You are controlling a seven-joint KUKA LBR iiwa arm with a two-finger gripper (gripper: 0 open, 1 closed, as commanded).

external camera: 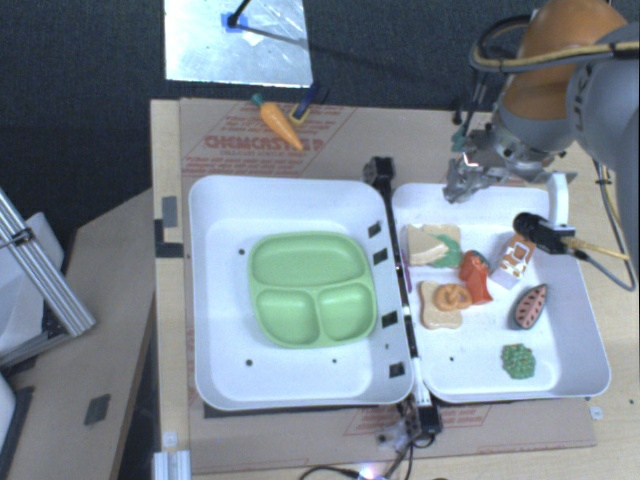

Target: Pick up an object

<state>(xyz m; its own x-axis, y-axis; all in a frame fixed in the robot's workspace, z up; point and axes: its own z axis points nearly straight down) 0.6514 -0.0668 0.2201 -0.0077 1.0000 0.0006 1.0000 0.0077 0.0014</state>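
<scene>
Pincer (463,180), its opening too unclear to tell, hovers above the right bin (590,363), sandwich (432,245) just below-left.

I see 2 bins side by side on the bench (120,268). The left bin (215,218) holds a divided tray (310,288) at its middle. The right bin (580,358) holds toy foods: a sandwich (432,244) near its left edge, a broccoli (518,361) toward its front right corner. A carrot (280,126) lies behind the left bin.
</scene>
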